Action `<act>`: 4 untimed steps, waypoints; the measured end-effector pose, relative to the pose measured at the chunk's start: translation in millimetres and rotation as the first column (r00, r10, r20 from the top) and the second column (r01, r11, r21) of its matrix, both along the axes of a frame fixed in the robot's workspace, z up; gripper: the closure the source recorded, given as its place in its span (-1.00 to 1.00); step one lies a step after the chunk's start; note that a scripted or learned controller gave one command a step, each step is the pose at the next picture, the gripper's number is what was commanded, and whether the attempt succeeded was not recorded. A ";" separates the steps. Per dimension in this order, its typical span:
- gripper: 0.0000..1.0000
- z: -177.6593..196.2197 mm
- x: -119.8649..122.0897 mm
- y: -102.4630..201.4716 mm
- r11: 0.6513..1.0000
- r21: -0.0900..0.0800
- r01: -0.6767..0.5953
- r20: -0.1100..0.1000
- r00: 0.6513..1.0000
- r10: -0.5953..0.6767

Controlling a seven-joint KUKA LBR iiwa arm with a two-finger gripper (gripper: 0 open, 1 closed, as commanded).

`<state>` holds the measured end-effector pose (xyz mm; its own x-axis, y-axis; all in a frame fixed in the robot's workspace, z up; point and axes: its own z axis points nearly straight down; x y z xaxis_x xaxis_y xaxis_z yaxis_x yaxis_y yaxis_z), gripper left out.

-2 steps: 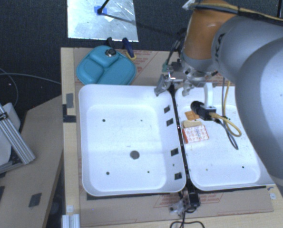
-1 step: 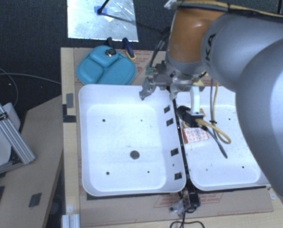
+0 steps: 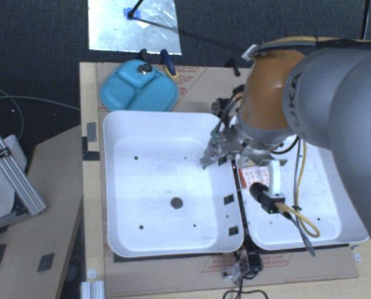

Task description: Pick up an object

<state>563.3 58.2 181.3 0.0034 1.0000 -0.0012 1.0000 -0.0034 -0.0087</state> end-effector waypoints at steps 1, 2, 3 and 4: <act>1.00 13.8 4.6 2.8 1.000 0.002 -0.004 0.012 1.000 0.004; 1.00 2.7 -1.6 13.3 1.000 0.002 -0.007 0.008 1.000 0.007; 1.00 14.0 -0.3 13.0 1.000 0.003 -0.006 0.012 1.000 0.006; 1.00 99.4 -40.9 28.5 1.000 0.004 -0.009 0.016 1.000 0.009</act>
